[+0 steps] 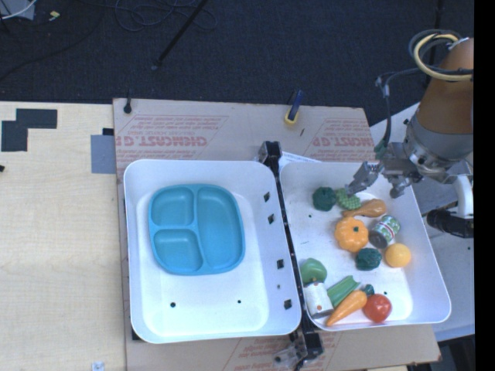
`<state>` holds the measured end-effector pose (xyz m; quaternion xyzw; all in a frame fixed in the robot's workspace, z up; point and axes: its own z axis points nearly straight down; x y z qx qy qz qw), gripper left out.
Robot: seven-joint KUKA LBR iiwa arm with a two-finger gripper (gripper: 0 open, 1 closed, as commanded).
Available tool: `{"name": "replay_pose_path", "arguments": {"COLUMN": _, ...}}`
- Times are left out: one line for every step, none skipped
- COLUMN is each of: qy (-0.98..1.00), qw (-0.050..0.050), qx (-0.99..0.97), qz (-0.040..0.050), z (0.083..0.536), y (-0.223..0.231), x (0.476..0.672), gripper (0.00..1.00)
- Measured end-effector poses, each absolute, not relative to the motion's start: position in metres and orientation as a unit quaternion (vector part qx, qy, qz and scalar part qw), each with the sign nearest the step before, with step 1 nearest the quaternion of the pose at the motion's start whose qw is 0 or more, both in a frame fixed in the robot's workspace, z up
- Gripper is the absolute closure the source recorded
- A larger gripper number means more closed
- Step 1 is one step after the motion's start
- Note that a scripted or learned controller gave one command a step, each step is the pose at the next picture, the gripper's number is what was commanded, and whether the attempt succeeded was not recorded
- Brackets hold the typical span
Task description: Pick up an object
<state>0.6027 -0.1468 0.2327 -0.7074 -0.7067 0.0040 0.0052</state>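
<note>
With its fingers spread and nothing between them, the hand [380, 179] hung over the right bin [433, 300], where the toy foods [352, 234] lay so crowded that a descent could nudge neighbours and miss.

Toy foods [353, 234] lie jumbled in the right bin [433, 300], an orange pumpkin central.

"Where was this taken?"

"A robotics lab. A grey arm [442, 110] with an orange band reaches over a cardboard-covered bench [232, 130] bearing two white bins [139, 300]."

"What else points to that?"

"Loose cables [147, 6] trail across dark carpet, black tape marks [31, 126] dot the wooden tabletop, and the bins hold plastic toy food [352, 234]."
</note>
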Motion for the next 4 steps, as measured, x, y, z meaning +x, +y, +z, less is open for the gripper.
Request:
{"name": "replay_pose_path", "arguments": {"qy": -0.707, "qw": 0.0, "qx": -0.707, "qz": 0.0004, "z": 0.239, "y": -0.147, "x": 0.605, "gripper": 0.0}}
{"name": "replay_pose_path", "arguments": {"qy": -0.707, "qw": 0.004, "qx": -0.707, "qz": 0.0025, "z": 0.174, "y": -0.146, "x": 0.604, "gripper": 0.0}}
{"name": "replay_pose_path", "arguments": {"qy": -0.707, "qw": 0.003, "qx": -0.707, "qz": 0.0017, "z": 0.129, "y": -0.139, "x": 0.601, "gripper": 0.0}}
{"name": "replay_pose_path", "arguments": {"qy": -0.707, "qw": 0.002, "qx": -0.707, "qz": 0.0016, "z": 0.085, "y": -0.137, "x": 0.601, "gripper": 0.0}}
